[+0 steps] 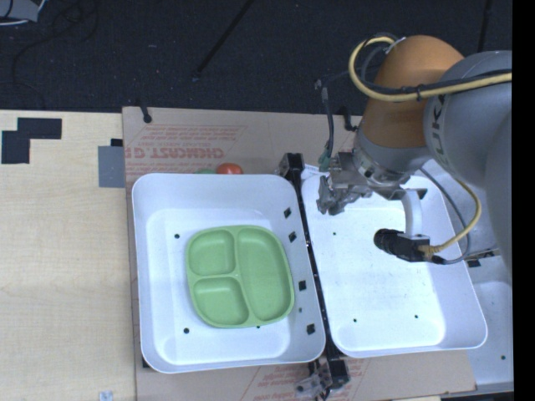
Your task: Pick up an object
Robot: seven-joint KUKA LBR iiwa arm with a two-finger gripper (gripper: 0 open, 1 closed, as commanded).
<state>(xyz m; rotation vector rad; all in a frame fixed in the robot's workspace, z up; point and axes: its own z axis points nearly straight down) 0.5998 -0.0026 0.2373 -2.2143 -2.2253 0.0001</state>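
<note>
Two white bins [159,224] sit side by side on the tabletop [58,249]. Left one holds a pale green three-compartment plate [240,276]. Whether the end effector [333,197] is wide or narrow, I cannot tell.

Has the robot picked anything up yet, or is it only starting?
Nothing looks done yet. The green plate lies flat in the left bin, untouched. In hand: the gripper is over the far left corner of the right bin, with nothing seen between its fingers. A small orange-red thing sits behind the left bin. The whole pick is still left.
</note>
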